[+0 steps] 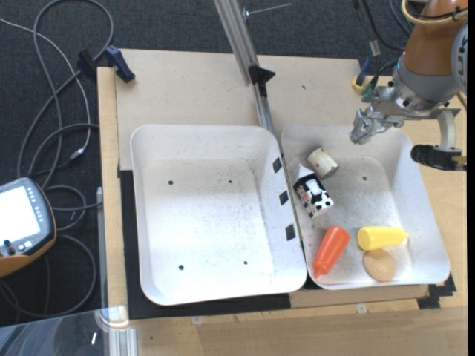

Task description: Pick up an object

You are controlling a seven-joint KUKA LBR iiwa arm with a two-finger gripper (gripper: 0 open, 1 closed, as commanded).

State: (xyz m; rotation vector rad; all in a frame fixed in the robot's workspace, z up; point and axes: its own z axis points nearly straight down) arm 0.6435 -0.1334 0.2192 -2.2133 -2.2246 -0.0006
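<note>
The right bin (415, 199) holds several objects. Near its back lies a small beige cylinder (322, 161). A black-and-white toy (312, 193) rests just in front of it, against the bin's left wall. At the front sit an orange carrot-shaped piece (330, 250), a yellow block (381, 237) and a tan round disc (380, 266). My gripper (364, 130) hangs over the back edge of the right bin, to the right of and behind the beige cylinder. Nothing shows in it.
The left bin (148, 199) lies beside the right one. A metal rail (236, 32) runs diagonally down to the gap between the bins. A blue clamp (119, 64) grips the bench's back left corner. Cables and a teach pendant (22, 225) lie on the floor at left.
</note>
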